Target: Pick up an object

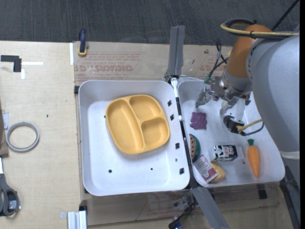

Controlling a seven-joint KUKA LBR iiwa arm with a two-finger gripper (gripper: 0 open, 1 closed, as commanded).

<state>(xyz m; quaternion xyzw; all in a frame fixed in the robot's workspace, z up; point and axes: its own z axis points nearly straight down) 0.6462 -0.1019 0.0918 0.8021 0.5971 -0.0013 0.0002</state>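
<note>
My gripper (213,105) hangs over the back of the right bin (271,147), open, with nothing between its fingers. A purple object (198,120) lies just below and left of it. Further forward in the same bin are a watermelon slice (194,147) against the left wall, a small black-and-white carton (225,152), an orange carrot (253,160) and a red-and-white packet (206,168) with a yellow piece (218,172) beside it.
The left bin (95,175) holds a yellow divided plate (137,123). A grey divider post (176,51) rises between the bins. On the bench at the left lie a grey tape ring (21,136) and scissors (8,199). The arm's bulk (276,80) covers the right bin's far right side.
</note>
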